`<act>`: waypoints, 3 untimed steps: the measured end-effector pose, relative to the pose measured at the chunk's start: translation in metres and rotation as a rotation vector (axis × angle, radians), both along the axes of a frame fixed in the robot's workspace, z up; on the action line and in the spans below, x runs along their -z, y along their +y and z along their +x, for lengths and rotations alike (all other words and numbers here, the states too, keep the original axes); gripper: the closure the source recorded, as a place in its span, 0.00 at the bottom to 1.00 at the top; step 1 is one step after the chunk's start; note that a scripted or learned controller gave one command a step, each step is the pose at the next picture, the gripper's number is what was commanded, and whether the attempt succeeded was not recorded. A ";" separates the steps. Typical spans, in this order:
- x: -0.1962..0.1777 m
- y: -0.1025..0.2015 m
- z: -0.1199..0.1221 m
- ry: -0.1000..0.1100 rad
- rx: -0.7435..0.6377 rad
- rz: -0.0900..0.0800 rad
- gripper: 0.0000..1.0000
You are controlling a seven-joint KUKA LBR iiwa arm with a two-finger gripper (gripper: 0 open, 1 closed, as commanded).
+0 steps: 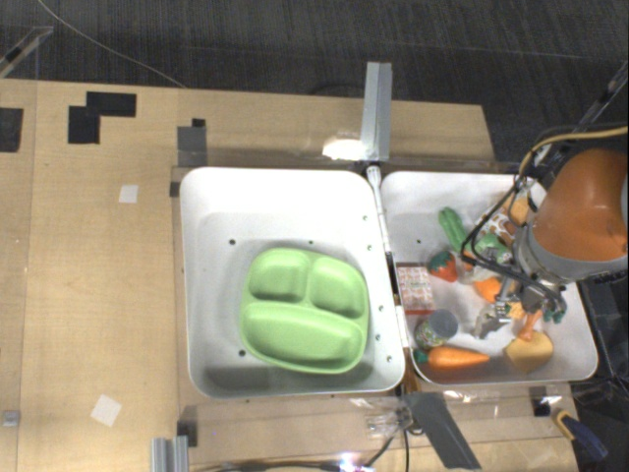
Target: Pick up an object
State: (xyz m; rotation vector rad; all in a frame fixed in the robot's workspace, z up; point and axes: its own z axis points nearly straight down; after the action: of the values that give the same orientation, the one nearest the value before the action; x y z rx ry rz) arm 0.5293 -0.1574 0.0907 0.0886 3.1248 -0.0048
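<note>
We look down on two white bins side by side on a wooden bench. The left bin [201, 264] holds a green divided plate [306, 309], three compartments up, lying toward the bin's near right part.

The right bin [413, 205] holds the clutter. A carrot [457, 358] lies along the near wall, with a small grey round piece [435, 324] just behind its left end. A clear packet with red print [414, 288] sits against the left wall. A green pickle-like piece [453, 228] lies slanted farther back, a small red-and-orange bit [442, 265] between it and the packet. A yellowish chunk [529, 350] rests at the near right.

The arm [582, 214] enters from the right, orange band over the bin's right part. The gripper [499, 317] is low among the objects, between carrot and chunk, just above the floor. We cannot tell how it is set, and we see nothing in it. An orange piece [486, 287] lies just behind it, partly under the wrist cables.
</note>
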 end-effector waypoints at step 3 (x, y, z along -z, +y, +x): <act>0.000 0.009 0.013 0.001 0.045 0.001 0.00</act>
State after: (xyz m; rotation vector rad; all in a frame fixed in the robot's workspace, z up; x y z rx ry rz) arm 0.5420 -0.1489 0.0905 0.1591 3.1227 -0.0037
